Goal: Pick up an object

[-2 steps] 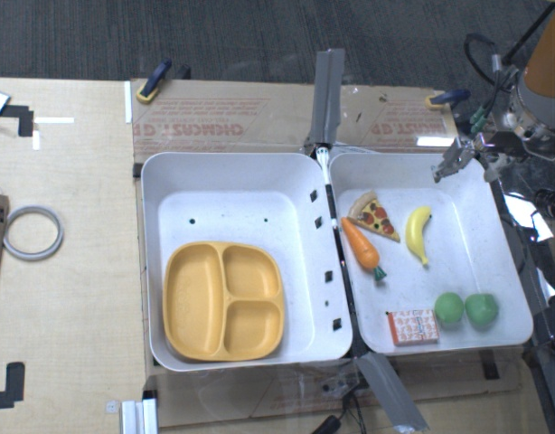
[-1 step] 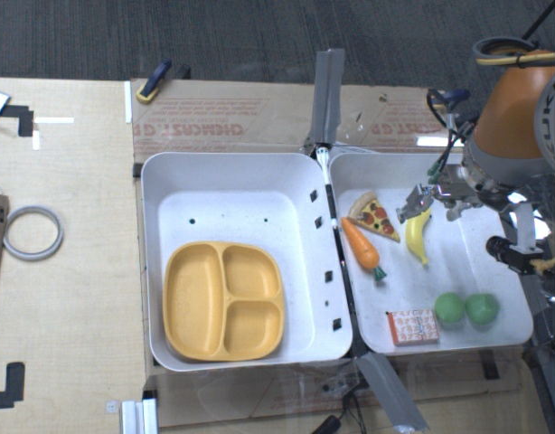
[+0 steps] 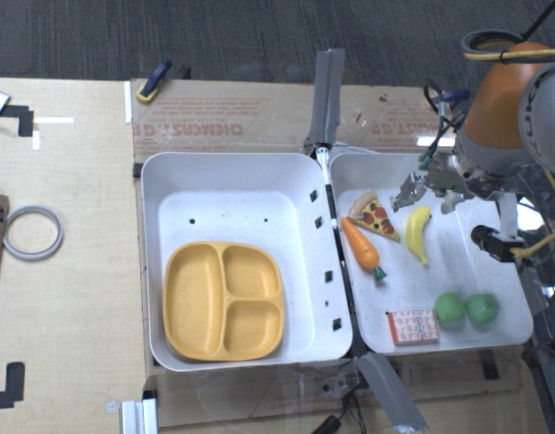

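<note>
In the right bin [image 3: 508, 333] lie a yellow banana [image 3: 418, 234], an orange carrot [image 3: 361, 245], a pizza slice [image 3: 375, 215], two green balls [image 3: 449, 307] [image 3: 482, 309] and a small red and white box [image 3: 412, 326]. My gripper [image 3: 430, 196] hangs at the bin's far side, just above the banana's upper end. Its two grey fingers are spread open, one finger [image 3: 409, 193] to the left and the other to the right, with nothing between them. The arm's orange band [image 3: 499, 107] rises behind it.
The left bin [image 3: 232, 183] holds a yellow divided plate [image 3: 225, 298]. A grey divider post [image 3: 327, 98] stands between the bins at the back. A roll of tape [image 3: 32, 233] lies on the bench at the far left, a blue clamp [image 3: 154, 80] at the back.
</note>
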You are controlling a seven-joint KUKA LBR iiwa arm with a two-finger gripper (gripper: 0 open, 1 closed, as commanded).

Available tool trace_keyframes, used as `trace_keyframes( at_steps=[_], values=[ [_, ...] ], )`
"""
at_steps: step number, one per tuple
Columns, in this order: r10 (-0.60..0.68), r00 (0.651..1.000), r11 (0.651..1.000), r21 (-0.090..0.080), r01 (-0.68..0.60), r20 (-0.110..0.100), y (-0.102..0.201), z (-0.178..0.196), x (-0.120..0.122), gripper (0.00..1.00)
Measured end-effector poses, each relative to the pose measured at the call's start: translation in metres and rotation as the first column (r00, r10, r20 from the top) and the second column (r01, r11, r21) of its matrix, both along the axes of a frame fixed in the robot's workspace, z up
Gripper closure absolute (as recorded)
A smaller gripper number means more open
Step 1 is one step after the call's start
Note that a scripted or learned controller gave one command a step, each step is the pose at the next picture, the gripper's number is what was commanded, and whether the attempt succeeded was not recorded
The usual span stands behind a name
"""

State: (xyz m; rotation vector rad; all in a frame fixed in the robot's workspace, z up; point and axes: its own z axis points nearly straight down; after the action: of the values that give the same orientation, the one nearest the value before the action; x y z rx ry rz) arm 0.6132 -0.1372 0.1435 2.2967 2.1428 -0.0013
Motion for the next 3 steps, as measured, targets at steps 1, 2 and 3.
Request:
trace_keyframes(
  at_steps=[1, 2, 3],
  values=[
    [0.058, 0.998, 0.998, 0.000, -0.058, 0.005, -0.011, -0.049, -0.014, 0.00],
    [0.230, 0.973, 0.973, -0.002, -0.230, 0.005, -0.025, -0.049, 0.006, 0.00],
    [0.228, 0.974, 0.974, -0.002, -0.228, 0.009, -0.025, -0.038, 0.007, 1.00]
  ],
)
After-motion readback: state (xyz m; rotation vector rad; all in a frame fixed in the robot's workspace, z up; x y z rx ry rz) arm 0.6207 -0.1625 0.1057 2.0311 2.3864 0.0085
